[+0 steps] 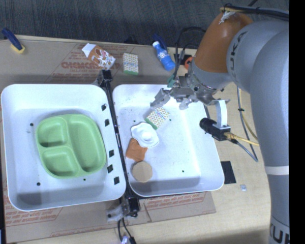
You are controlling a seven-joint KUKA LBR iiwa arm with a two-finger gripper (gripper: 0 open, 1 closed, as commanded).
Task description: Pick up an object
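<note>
Gripper (169, 99): hangs low over the right bin's upper middle, at the end of the grey arm with its orange band; whether its metal fingers are spread or pressed together cannot be told from this slant.
Patterned packet (158, 117): small and checkered, tilted, lying just below the gripper; no contact can be made out.
White cup-like piece (145, 134): beside the packet, toward the bin's left wall.
Orange-brown piece (135, 150): touching the white piece from below.
Tan round disc (142, 172): near the bin's front left corner.
Right bin (193, 159): holds these four things.
Left bin (15, 136): holds a green divided tray (71, 145), lying flat.
Blue bottle (164, 56): on the cardboard behind the bins.
</note>
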